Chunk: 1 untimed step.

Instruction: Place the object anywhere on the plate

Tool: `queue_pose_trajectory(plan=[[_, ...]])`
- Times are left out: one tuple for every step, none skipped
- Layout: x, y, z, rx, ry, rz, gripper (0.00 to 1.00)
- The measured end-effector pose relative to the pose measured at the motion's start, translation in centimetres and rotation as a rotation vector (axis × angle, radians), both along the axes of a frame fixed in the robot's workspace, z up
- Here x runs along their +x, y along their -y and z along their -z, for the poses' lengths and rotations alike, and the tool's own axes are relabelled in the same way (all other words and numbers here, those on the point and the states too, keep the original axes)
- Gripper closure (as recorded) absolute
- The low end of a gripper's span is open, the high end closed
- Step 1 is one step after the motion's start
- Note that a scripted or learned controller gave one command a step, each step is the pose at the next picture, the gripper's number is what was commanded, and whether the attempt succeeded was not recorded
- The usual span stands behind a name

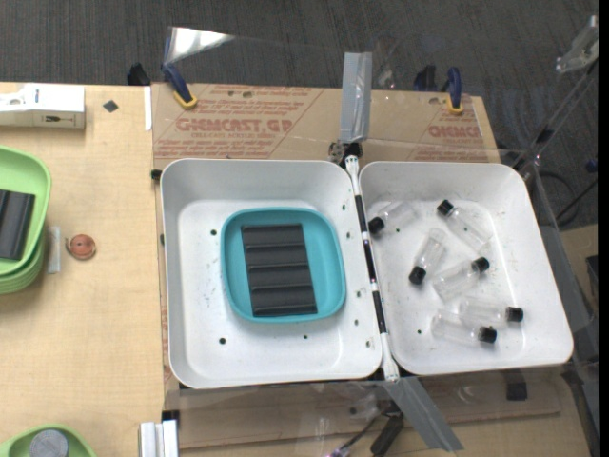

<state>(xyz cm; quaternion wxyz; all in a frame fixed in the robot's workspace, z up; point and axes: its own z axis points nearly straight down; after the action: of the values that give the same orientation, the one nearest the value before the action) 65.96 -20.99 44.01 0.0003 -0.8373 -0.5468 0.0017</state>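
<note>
Since the arm reaches in from the right, the clear black-capped vials (455, 279) lie loose in the right bin (533, 208), on its approach side, while the teal plate (328, 255), carrying a dark ribbed insert (279, 269), sits centred in the left bin (190, 284) as the target. No vial rests on the plate. Whether the gripper is released or clenched cannot be told, nor can the vials' offset from it.
</note>
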Motion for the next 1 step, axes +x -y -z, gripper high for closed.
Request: queue_pose_trajectory(plan=[[0.0, 0.0, 0.0, 0.0, 0.0, 0.0, 0.0]])
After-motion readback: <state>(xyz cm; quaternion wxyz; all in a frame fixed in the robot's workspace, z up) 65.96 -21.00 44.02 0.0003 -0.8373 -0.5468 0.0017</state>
